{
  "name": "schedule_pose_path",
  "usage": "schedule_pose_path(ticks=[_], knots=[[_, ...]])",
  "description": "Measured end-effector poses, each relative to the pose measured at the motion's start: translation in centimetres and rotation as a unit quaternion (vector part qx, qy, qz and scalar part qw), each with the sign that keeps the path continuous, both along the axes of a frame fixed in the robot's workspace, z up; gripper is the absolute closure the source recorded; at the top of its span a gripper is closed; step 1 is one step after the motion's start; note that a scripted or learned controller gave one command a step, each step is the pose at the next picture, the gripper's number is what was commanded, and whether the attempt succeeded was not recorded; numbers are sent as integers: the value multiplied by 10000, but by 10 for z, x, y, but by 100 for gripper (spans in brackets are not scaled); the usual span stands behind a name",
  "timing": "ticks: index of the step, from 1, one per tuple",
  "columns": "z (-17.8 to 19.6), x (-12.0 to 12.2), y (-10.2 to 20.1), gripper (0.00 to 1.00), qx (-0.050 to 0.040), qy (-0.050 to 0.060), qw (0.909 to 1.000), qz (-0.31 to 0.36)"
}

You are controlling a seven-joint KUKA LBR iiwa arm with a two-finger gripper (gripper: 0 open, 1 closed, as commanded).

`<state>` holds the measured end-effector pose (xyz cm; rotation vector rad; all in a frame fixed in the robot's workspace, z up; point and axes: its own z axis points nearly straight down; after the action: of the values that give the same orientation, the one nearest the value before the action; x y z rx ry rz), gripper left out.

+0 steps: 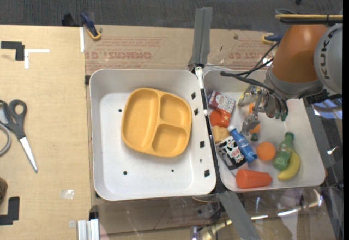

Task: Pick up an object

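The right bin [313,135] holds a heap of small toys. Among them are a red and white carton [221,102], a red piece [220,119], a tan block [220,133], a blue bottle [243,145] and a black and white spotted item [230,153]. An orange ball [266,150], a green bottle [283,152], a yellow banana [292,167] and an orange carrot-like toy [252,179] lie nearer the front. My gripper [255,120] hangs low over the bin's middle, just above the blue bottle's top end and a small orange piece [253,136]. Nothing visibly sits in its grasp.
A yellow divided plate [156,122] lies in the left bin [103,162]. Scissors [19,130] rest on the wooden bench at far left. The arm's orange band [297,53] stands over the right bin's back corner, with cables trailing beside it.
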<state>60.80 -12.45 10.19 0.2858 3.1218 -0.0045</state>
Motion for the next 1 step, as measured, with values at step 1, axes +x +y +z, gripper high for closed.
schedule_pose_path(ticks=[1], knots=[[10,1,0,100,-9,-23,10000,12]])
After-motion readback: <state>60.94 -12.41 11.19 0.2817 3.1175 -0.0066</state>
